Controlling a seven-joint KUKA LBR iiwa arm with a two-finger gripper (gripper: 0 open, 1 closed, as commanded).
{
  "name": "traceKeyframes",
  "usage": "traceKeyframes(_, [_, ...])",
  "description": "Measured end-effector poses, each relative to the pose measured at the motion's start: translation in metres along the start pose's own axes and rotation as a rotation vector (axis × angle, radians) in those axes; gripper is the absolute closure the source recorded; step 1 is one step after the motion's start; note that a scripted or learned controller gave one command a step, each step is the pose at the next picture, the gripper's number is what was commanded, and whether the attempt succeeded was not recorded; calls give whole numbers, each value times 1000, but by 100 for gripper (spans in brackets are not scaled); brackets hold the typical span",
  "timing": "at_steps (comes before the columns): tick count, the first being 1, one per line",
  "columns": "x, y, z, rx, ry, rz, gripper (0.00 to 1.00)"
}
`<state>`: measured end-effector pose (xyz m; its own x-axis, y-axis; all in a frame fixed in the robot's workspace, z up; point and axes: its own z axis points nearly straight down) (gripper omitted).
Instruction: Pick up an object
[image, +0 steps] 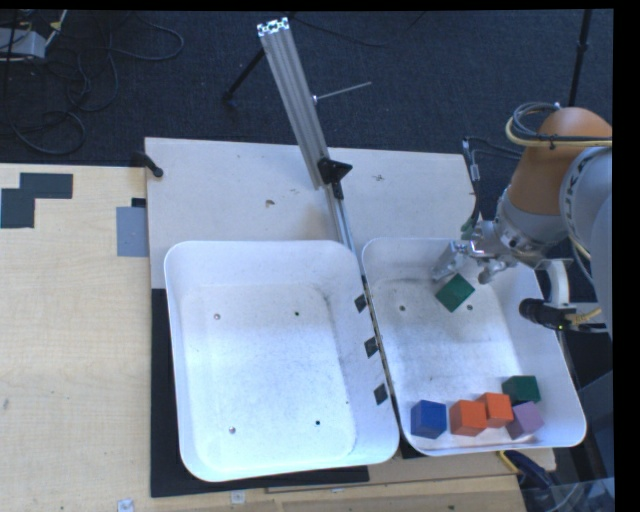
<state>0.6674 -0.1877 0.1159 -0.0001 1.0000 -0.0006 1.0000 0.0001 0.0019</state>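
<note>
We note the left bin (265, 360) at 9 o'clock. Right bin (400, 275): the gripper (468, 262) clamps a green block (456, 293) at 12 o'clock. At 6 o'clock sit blue (429, 418), orange (467, 417), orange (497, 407), purple (524, 420) and dark green (521, 389) blocks.

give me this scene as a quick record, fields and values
gripper: over the right bin, fingers shut on a green block
green block: tilted, between the fingers
right bin: near edge holds blue block, two orange blocks, dark green block, purple block
left bin: white, beside the right bin
</note>
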Motion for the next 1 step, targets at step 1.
traceKeyframes(1, [34, -15, 27, 7, 2, -2, 0])
